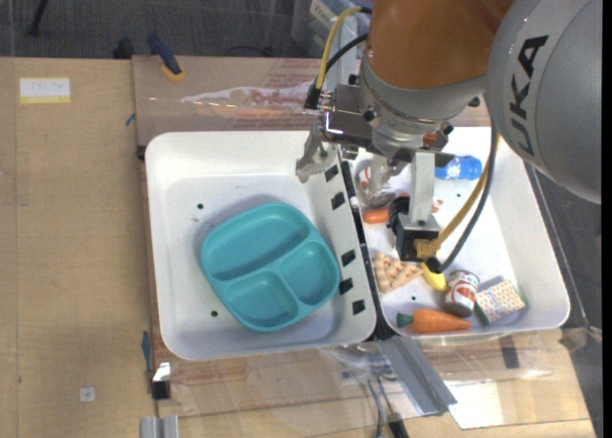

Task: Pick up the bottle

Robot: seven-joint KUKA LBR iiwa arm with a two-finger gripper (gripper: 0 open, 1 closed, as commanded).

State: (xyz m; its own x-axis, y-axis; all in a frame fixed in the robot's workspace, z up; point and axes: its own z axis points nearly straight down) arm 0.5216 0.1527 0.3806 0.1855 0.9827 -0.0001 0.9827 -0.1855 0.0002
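A carrot (435, 321) lies at the near wall of the right bin (516, 245), with a small can (464, 291) just behind it. The left bin (182, 235) holds a teal divided plate (270, 264). Farther back, the gripper (344, 170) hangs over the bins' shared wall, fingers spread apart. The bottle (459, 168) (blue and white) lies beyond, near the right bin's far wall.

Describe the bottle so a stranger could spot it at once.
Look in the right-hand white bin, along its far wall. The bottle is there, blue and white, alone at that end, while the carrot and can sit by the near wall.
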